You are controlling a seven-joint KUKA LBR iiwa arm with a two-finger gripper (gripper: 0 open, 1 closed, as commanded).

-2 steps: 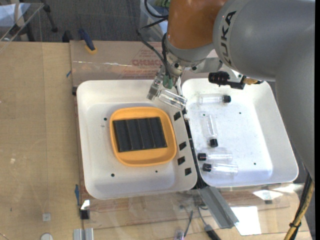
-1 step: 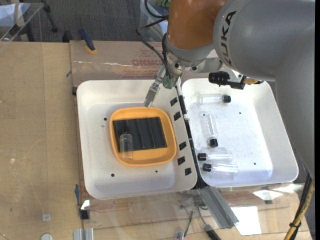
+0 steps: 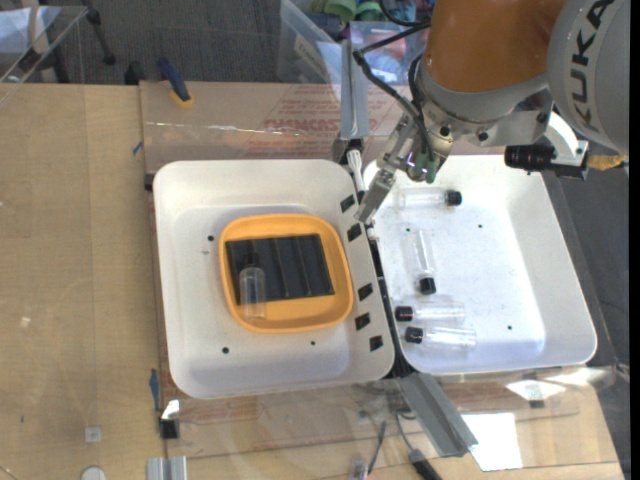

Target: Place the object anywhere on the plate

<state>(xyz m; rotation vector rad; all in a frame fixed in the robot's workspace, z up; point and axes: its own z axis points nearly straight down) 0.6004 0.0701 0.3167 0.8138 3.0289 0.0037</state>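
Plate [image 3: 340, 303]: yellow with a dark centre, in the left bin [image 3: 190, 268].
Vial on plate [image 3: 250, 290]: clear, lying at its left edge.
Other vials [image 3: 422, 258]: scattered in the right bin [image 3: 540, 268].
Gripper [image 3: 385, 183]: above the bins' divider; fingers' state cannot be told.

2 white bins: left bin [image 3: 180, 268], right bin [image 3: 560, 298]. 1 orange plate [image 3: 285, 313] w/ dark ribbed centre, in left bin. Clear vials w/ black caps, 5 total: 1 on plate [image 3: 250, 286]; 4 in right bin, i.e. one near top [image 3: 430, 198], one mid [image 3: 423, 258], two at lower left, [image 3: 430, 314] and [image 3: 440, 337], just beside each other. 1 arm [image 3: 500, 28], 1 gripper [image 3: 385, 183]. 1 clear tub of mixed stuff [image 3: 330, 18] behind bins; contents too jumbled to count. 1 blue clamp [image 3: 175, 83] at bench back.
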